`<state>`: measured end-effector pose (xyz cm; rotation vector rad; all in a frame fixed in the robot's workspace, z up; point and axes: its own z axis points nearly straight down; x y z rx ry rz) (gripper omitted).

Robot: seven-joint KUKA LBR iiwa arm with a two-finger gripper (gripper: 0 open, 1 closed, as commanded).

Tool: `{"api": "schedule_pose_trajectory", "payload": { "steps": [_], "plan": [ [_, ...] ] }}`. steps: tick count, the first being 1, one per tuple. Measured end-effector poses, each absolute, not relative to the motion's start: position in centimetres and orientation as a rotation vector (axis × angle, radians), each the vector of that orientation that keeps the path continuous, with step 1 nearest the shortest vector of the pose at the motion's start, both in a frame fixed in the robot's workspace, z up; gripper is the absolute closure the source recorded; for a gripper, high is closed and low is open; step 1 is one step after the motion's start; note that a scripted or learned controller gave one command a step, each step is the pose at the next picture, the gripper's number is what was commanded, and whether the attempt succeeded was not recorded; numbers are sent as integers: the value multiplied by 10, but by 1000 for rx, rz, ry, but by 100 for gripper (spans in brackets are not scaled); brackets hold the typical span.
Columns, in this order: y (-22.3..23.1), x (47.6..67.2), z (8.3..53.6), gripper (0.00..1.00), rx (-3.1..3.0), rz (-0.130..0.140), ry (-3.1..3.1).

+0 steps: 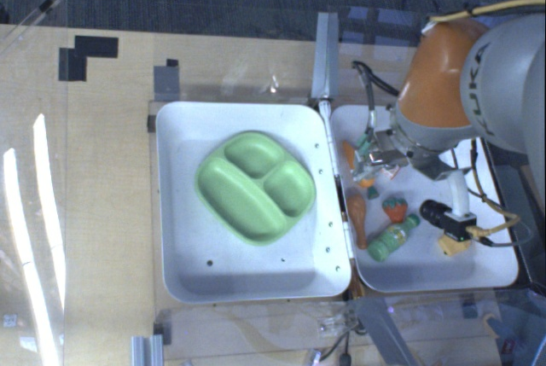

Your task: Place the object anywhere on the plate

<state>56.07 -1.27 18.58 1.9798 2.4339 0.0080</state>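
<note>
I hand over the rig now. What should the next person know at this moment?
Gripper: low over the right bin, near its left wall; open or shut cannot be told.
Plate: green, three compartments, in the left bin, nothing on it.
Objects: carrot, green bottle and strawberry lie in the right bin.
Done: nothing placed.
Left: pick one object, put it on the plate.

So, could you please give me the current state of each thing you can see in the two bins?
Green plate: in the left bin, nothing on it.
Green bottle: lying on its side in the right bin.
Carrot: lying flat by the divider.
Strawberry: resting beside the bottle.
Claw: low over the right bin.
</note>
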Motion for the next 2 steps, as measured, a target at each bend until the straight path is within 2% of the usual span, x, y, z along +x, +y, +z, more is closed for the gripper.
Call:
{"api": "schedule_pose_trajectory", "payload": {
  "steps": [1, 2],
  "plan": [
    [-48, 608, 205, 100, 2166, 6, 2268],
    [-26, 507, 333, 100, 1648, 9, 2662]
  ]
}}
